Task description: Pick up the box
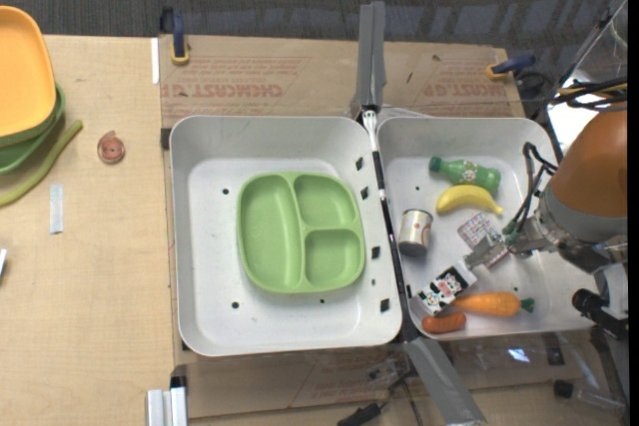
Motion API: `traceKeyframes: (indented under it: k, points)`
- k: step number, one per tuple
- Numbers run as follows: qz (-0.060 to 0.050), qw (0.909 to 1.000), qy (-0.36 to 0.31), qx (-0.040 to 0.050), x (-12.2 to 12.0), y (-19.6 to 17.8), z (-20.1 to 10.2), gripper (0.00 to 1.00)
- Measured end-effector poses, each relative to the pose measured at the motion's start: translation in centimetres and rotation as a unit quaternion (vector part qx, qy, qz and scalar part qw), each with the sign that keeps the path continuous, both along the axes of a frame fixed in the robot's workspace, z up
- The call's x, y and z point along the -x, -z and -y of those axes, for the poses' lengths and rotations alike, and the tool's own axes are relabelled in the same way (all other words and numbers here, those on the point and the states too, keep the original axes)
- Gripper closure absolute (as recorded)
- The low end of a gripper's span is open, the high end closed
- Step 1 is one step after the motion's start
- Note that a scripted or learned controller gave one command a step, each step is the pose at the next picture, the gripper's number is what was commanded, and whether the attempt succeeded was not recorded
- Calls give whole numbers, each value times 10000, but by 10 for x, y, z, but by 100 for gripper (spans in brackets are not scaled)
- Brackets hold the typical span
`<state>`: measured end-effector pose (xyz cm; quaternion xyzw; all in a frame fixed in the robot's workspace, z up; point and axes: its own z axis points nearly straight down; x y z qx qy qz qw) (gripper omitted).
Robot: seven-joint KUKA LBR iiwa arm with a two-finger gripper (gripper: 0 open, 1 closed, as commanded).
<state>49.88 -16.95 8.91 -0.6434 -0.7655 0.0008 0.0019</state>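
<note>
Arm reaches in from right over the right bin, orange band up, wrist angled down-left. Gripper low near that bin's floor, toward its right side. Finger state unclear.

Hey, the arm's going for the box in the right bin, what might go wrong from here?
The tool sits right of the small black-and-white box, which lies tilted near the bin's front wall, so a descent may clip the wall. The carrot and a red piece lie close beside the box; the tool may catch one of them instead.
</note>
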Motion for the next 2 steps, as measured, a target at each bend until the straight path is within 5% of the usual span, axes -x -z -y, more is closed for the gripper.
traceKeyframes:
  k: [1,2]
  points:
    - [-15,10000,22,-3,0,-6,1,100]
    - [-7,9955,952,20,-68,-159,-3,100]
